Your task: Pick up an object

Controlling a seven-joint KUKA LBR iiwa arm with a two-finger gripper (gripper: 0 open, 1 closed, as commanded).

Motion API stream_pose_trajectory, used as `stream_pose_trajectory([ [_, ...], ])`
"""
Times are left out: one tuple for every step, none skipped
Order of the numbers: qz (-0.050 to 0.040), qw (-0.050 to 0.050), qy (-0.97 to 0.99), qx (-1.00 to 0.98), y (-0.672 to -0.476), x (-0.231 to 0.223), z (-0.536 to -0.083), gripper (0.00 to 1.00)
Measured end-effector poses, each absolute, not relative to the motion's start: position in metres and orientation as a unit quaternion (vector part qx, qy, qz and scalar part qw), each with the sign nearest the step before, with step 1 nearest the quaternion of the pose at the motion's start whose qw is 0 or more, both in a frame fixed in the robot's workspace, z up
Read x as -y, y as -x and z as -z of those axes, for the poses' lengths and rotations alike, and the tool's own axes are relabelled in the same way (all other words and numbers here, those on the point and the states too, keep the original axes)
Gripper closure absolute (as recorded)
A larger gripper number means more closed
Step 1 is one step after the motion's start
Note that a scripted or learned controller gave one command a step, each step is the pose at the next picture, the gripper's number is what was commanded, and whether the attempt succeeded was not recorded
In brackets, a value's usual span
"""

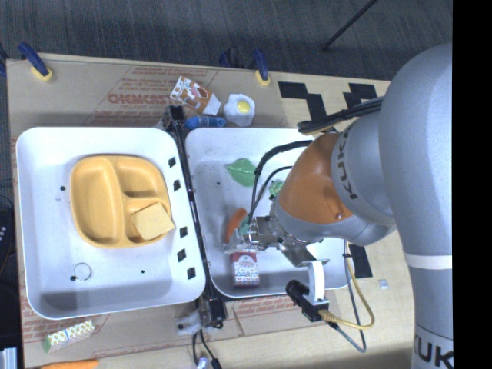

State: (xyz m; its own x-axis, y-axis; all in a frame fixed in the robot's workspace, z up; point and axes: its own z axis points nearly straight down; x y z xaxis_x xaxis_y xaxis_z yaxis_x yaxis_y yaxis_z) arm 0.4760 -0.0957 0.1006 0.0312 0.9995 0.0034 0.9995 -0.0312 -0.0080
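In the right bin (pixel 201 177) lie an orange carrot-like piece (pixel 234 223), a green leaf-shaped item (pixel 241 170) and a small red-and-white carton (pixel 244 268) near the front wall. The gripper (pixel 252 237) hangs low over the bin, between the orange piece and the carton, and the wrist covers most of it. A second green item (pixel 275 185) peeks out beside the orange band of the arm. The left bin (pixel 31 206) holds a yellow divided tray (pixel 108 194) with a tan block (pixel 151 221) resting on it.
Behind the bins on the cardboard sit a small printed box (pixel 187 92), a blue item (pixel 204 121) and a yellow-white egg-like object (pixel 240 108). Blue clamps (pixel 35 61) hold the board's back edge. A wrapped packet (pixel 71 334) lies at the front left. Cables trail at the front.
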Motion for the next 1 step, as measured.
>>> stream_pose_trajectory([
  [-0.0002, 0.001, 0.603, 0.798, -0.5351, 0.0432, -0.1917, 1.00],
])
